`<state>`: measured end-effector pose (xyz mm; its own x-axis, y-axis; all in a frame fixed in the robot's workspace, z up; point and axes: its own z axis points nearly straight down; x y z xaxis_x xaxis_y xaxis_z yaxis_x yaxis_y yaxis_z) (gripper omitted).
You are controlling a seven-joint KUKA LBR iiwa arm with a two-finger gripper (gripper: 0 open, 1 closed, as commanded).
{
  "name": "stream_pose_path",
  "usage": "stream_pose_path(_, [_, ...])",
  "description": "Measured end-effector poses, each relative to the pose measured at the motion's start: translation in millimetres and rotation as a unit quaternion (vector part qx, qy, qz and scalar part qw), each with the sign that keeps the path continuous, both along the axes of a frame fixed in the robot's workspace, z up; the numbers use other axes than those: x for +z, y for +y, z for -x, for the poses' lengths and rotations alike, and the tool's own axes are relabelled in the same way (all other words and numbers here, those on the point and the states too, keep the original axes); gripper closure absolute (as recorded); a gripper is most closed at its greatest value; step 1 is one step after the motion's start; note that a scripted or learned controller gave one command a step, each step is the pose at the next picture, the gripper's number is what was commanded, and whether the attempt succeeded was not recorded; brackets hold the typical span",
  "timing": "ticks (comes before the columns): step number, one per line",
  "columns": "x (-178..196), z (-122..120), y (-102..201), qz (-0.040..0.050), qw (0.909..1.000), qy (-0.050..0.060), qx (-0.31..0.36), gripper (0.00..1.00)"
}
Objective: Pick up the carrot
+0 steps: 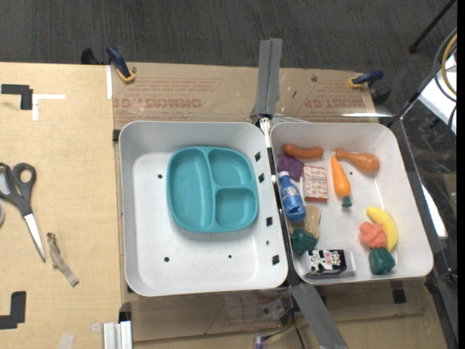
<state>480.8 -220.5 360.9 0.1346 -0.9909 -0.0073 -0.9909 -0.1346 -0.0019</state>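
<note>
Camera view: looking down on both bins, here we go.
Left bin (145, 257): a white tray holding one thing, a teal divided plate (213, 188), sitting flat near its middle.
Right bin (330, 231): a busy one, toy food scattered all over it.
Carrot (339, 179): there it is, in the far half of the right bin, lying flat. The orange body points away from us and the small green top sits at the near end.
Carrot's neighbours: a pink speckled box (315, 183) is just beside it on the left. An orange drumstick-shaped piece (357, 160) is close on its far right, but I can't tell if they touch.
Sausage (303, 151): brown-orange, lying across the far wall, left of the carrot's tip and apart from it.
Divider side: a purple piece (290, 166) is here, with a blue bottle (292, 197) lying just below it.
Near right corner: a yellow banana (385, 225) is pressed against a pinkish-orange lump (371, 234). A dark green piece (382, 261) lies below them.
Near wall: a black-and-white carton (326, 262) is on its side.
Bench: scissors (22, 198) lie out on the left, well away from the bins.
Gripper: open, closed or holding, I cannot tell. Nothing is touching the carrot from above.
</note>
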Motion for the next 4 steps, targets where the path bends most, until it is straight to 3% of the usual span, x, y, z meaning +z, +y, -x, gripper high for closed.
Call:
stream_pose_path(1, [22.5, 1.8, 6.0, 0.0016, 0.9828, -0.001, 0.185, 1.0])
stream_pose_path(2, [-10.1, 1.8, 9.1, 0.0019, 0.9303, -0.002, 0.367, 1.0])
stream_pose_path(3, [55.0, -62.4, 10.8, 0.0016, 0.8653, -0.004, 0.501, 1.0])
stream_pose_path(4, [53.4, -102.7, 0.4, 0.0017, 0.8148, -0.005, 0.58, 1.0])
